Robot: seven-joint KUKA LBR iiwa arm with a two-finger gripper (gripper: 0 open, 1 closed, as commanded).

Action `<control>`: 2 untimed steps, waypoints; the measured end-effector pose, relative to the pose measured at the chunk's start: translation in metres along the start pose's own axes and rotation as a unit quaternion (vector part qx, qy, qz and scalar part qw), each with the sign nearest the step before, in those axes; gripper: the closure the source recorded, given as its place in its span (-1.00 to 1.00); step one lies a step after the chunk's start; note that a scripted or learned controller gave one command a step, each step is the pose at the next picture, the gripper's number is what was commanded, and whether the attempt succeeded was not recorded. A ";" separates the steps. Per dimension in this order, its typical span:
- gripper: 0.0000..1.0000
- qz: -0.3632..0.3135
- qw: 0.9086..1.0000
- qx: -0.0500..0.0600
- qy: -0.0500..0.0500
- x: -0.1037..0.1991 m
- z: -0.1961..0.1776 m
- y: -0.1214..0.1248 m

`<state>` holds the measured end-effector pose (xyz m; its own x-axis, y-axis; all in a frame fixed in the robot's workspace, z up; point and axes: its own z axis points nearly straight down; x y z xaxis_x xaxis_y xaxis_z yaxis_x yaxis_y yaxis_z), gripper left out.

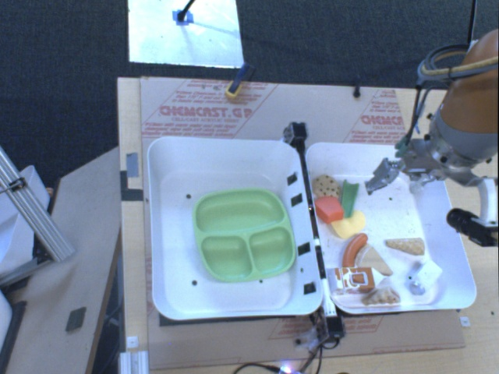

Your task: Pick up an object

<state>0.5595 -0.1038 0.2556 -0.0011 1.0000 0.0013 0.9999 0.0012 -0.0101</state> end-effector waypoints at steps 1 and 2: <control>-1.00 -0.001 1.000 -0.006 -0.001 0.000 -0.006 0.002; -1.00 0.000 1.000 -0.005 0.000 0.007 0.039 -0.002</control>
<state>0.5567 -0.0972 0.2164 -0.0012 1.0000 0.0005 1.0000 0.0012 -0.0006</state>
